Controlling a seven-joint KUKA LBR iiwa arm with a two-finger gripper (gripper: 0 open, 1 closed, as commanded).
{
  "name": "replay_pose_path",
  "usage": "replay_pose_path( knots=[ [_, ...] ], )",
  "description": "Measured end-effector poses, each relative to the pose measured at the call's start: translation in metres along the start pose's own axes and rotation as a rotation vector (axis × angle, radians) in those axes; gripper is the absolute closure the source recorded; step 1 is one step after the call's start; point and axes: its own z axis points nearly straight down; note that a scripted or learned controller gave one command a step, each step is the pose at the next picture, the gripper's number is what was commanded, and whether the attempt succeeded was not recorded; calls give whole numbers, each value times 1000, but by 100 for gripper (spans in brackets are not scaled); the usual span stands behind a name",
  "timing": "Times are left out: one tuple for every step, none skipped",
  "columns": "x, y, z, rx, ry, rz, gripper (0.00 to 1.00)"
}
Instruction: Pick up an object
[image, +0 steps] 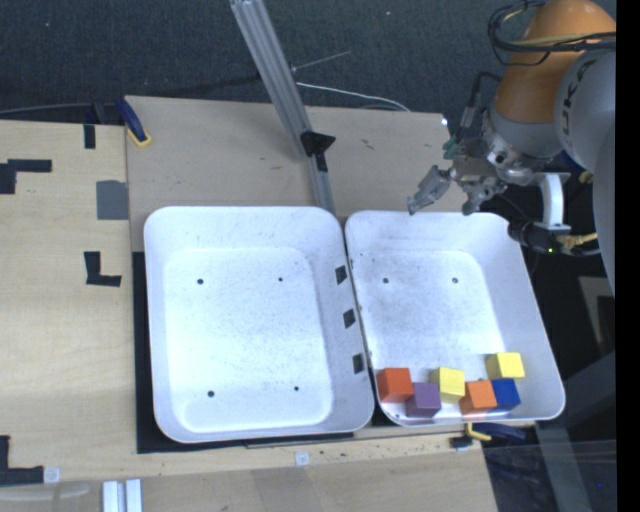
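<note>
two shallow white bins side by side, left bin (170, 240) and right bin (520, 270), both matte plastic with rounded corners and fine dark speckling. six small blocks, all in the right bin, clustered along its 6 o'clock edge: two orange, two yellow, one purple, one blue. orange block (395, 383) touches purple block (426, 398); yellow block (451, 382) just beside it; second orange block (480, 396) against blue block (505, 393); second yellow block (507, 365) just above those. blocks look like plain matte cubes. gripper (443, 195) hangs over the right bin's 12 o'clock rim, fingers spread apart, nothing between them. blocks sit well apart from it, toward 6 o'clock. grey arm with orange band at 1 o'clock.
</note>
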Motion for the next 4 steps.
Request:
replay_pose_path(
  knots=[
    [18, -6, 56, 5, 1, 0, 0],
    [-35, -44, 14, -2, 0, 6, 0],
    [-6, -173, 123, 11, 5, 3, 0],
    [-18, -101, 151, -3, 2, -1, 0]
  ],
)
